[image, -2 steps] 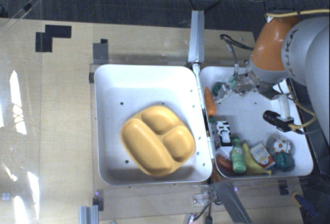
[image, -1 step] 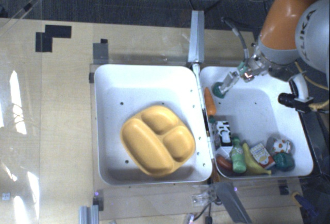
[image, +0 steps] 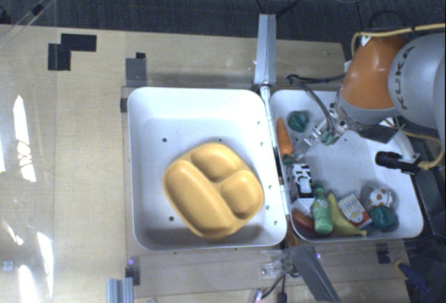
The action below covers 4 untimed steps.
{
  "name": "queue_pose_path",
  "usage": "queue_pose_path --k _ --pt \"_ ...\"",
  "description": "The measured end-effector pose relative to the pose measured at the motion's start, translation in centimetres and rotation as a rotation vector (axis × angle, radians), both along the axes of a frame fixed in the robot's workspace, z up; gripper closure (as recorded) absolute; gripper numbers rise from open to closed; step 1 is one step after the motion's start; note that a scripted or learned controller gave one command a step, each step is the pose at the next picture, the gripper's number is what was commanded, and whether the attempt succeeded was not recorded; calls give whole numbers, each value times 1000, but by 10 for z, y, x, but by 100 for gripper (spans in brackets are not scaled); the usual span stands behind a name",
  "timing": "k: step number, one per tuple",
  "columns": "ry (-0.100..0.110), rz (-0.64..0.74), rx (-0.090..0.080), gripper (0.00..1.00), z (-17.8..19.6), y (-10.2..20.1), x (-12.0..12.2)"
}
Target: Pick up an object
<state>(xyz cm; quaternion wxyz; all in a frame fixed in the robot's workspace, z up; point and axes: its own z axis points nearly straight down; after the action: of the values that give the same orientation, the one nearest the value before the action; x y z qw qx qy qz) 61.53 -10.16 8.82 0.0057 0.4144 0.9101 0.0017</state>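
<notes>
Nothing looks lifted yet: we see the claw (image: 322, 133) low in the right bin (image: 411, 225) (grip state indiscernible), with the banana (image: 343, 215) untouched.

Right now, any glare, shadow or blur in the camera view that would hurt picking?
Camera view: bright streaks of glare on the bench at far left, clear of both bins. The yellow tray casts a soft shadow on the left bin. Small items in the right bin, such as the green bottle and banana, look soft, edges hard to separate. The gripper is small and indistinct.
</notes>
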Motion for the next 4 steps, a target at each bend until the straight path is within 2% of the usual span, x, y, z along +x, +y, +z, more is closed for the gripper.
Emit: queue_pose_path --k 1,2,3,4 --pt "-1 206 -3 0 0 -74 3" --pt "-2 413 -4 0 1 -13 -109" --pt "-12 411 -5 100 13 -12 -105" --pt "4 299 -1 100 97 21 -65"
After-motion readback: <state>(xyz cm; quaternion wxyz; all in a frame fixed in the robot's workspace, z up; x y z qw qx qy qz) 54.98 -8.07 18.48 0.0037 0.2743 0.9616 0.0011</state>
